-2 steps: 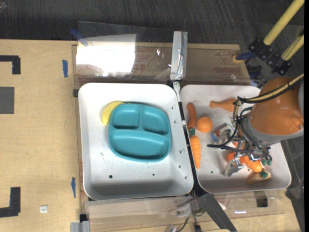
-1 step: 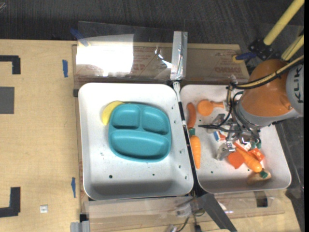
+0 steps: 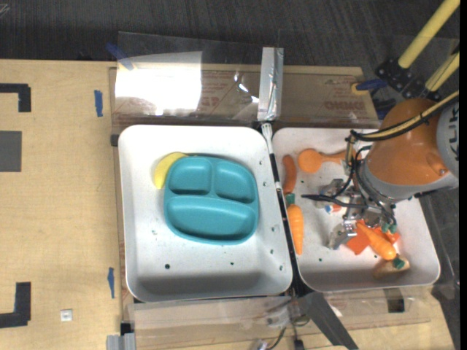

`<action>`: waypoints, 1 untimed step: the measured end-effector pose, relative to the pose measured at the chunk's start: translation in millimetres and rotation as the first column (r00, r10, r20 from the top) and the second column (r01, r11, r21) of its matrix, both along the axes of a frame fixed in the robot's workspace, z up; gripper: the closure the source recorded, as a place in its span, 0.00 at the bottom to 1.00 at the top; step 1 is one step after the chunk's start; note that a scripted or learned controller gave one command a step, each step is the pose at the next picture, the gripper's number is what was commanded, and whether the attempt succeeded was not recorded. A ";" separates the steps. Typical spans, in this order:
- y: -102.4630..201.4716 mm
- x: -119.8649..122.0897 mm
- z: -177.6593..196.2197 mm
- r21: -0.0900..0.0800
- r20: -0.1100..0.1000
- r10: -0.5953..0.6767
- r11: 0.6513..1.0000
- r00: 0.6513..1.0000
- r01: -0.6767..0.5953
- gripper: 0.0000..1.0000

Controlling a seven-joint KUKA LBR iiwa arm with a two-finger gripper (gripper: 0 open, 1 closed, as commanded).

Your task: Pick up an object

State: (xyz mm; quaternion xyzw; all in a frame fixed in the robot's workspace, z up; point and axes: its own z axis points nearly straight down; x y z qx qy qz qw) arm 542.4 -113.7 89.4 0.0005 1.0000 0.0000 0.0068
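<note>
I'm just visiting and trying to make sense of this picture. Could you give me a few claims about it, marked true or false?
1. The teal divided tray lies in the left bin. True.
2. A yellow item peeks from under the tray's upper left. True.
3. The arm's pincer is over the left bin. False: it is over the right bin.
4. Carrots lie in the right bin. True.
5. The tray is red. False: it is teal.

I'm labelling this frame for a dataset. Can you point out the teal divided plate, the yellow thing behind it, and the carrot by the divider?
Teal divided plate (image 3: 211, 199): camera view, centre ridge.
Yellow thing (image 3: 166, 165): camera view, exposed edge.
Carrot (image 3: 296, 227): camera view, mid-body.
</note>
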 end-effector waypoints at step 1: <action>16.9 98.9 84.1 -0.001 0.003 0.024 1.000 1.000 -0.024 0.00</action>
